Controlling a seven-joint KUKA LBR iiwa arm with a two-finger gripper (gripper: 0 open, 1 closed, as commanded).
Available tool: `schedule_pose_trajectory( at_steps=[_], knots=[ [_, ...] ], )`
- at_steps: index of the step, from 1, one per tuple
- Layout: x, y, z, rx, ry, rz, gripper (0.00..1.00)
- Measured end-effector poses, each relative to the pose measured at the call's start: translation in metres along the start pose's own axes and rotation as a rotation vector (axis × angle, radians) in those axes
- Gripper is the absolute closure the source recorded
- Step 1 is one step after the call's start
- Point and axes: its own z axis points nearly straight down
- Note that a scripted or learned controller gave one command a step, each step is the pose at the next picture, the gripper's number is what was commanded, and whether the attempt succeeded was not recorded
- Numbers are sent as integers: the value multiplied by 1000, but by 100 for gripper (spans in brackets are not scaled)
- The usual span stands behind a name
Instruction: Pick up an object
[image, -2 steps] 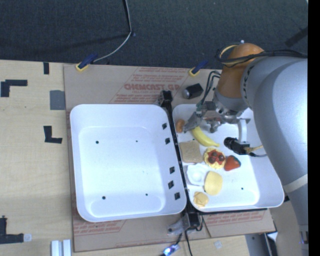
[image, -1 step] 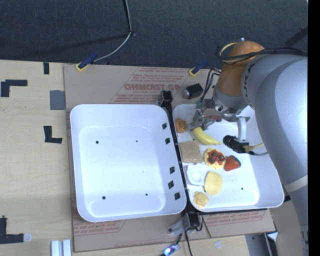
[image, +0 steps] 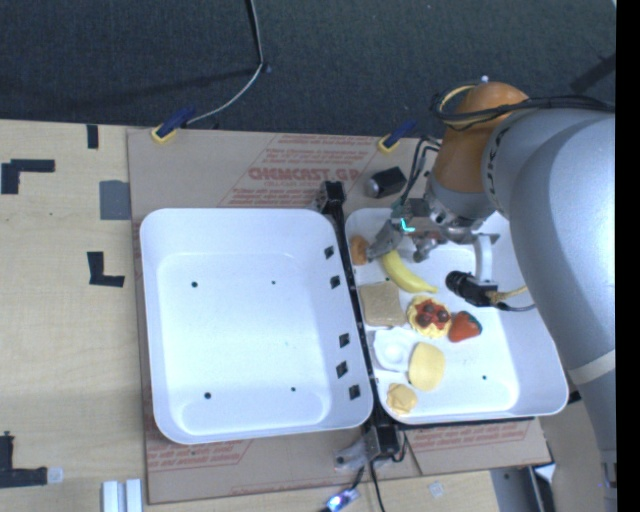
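Note:
My gripper (image: 400, 246) reaches down into the far left part of the right bin (image: 520, 385), just above the upper end of a yellow banana (image: 406, 274). Nothing shows between its fingers. A small brown item (image: 359, 249) lies at the bin's left wall beside the gripper. Nearer the front lie a tan square slice (image: 381, 303), a yellow piece with red topping (image: 430, 316), a red strawberry (image: 464, 327), a white piece (image: 391, 352), a pale yellow lump (image: 427, 366) and a tan lump (image: 401, 399).
The left bin (image: 240, 320) is beside the right one, with a black divider strip (image: 345, 300) between them. The grey arm (image: 560, 200) covers the right bin's far right corner. Both bins rest on a cardboard sheet (image: 240, 165).

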Motion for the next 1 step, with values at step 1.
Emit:
schedule_pose_trajectory(
  at_steps=[1],
  knots=[
    [-1, 1, 5, -4, -9, 1, 0]
  ],
)
